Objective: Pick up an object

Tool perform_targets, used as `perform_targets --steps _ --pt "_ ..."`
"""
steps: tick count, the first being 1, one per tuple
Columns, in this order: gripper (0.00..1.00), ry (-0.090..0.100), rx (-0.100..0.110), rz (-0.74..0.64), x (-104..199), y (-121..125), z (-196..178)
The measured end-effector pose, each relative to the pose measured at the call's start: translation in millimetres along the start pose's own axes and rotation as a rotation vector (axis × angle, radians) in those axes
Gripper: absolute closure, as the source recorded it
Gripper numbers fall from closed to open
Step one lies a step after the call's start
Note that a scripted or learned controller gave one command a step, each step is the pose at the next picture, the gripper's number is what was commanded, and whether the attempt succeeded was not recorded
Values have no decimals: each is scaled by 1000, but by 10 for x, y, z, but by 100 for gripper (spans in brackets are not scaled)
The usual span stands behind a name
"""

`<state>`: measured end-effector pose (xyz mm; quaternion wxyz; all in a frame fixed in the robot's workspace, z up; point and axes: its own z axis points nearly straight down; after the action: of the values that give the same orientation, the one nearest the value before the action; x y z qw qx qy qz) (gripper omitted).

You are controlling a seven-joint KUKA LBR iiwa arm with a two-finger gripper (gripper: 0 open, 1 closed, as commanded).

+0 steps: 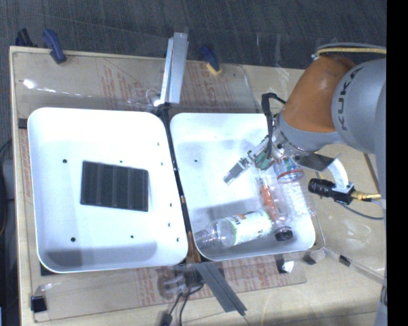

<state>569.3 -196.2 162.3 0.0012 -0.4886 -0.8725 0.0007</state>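
You have two shallow white bins side by side on the counter (27, 73): the left white bin (54, 155) holds a flat dark ribbed rectangular pad (114, 186), and the right white bin (204, 141) holds a clear plastic bottle with a green-and-white label (236, 229) lying on its side along the near wall. A second clear plastic bottle with an orange-red strip (280, 194) lies just behind it by the right wall. The tool (239, 170) hangs low over the right bin just beside that second bottle, and you cannot tell whether it is released or clenched.
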Motion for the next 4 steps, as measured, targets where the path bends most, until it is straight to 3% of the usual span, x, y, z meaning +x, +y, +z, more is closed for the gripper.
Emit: perform_targets --steps 1,2,3,4 --pt "0 1 0 24 0 -262 -193" --pt "0 1 -1 181 98 -441 -8" --pt "0 1 -1 182 98 -440 -9" --pt "0 2 0 7 623 192 404"
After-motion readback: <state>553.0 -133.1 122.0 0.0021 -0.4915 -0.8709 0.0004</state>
